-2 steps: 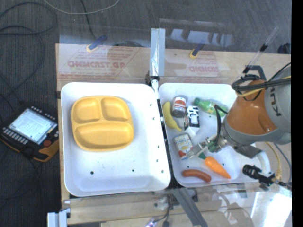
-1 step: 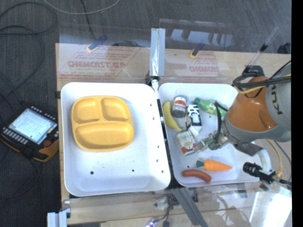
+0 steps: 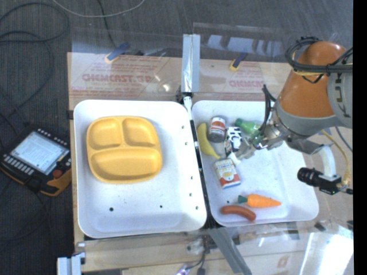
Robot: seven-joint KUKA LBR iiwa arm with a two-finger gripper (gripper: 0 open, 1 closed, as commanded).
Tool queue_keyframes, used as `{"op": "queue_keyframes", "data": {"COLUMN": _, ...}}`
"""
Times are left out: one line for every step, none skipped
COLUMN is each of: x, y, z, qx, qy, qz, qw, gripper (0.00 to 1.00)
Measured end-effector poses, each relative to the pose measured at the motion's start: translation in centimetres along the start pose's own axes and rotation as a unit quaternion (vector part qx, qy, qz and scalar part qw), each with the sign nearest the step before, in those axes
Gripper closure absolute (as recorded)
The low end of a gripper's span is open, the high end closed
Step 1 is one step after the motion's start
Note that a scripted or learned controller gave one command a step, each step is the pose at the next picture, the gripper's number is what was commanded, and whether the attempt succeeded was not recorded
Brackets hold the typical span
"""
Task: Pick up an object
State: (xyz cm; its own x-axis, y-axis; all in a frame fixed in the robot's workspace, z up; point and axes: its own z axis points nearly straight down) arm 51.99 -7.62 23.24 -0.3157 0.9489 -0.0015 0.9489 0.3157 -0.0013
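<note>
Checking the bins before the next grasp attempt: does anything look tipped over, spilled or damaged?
Nothing looks spilled or broken. In the right white bin, the small can and the red-and-white carton lie on their sides, loosely jumbled with the yellow banana, orange carrot and red sausage. The yellow divided plate sits flat in the left bin.

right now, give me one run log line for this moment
arm: over right bin | claw: low by cow-print toy | carton, carrot, sausage: lying loose | left bin: yellow tray

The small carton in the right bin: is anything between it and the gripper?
Nothing visible stands between them. The gripper hangs just above the small carton, which lies free on the right bin floor; the banana and can lie aside.
</note>
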Motion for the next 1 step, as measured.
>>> {"op": "queue_keyframes", "data": {"x": 0.00, "y": 0.00, "z": -0.01, "qx": 0.000, "qy": 0.000, "qz": 0.000, "qw": 1.0000, "gripper": 0.00}}
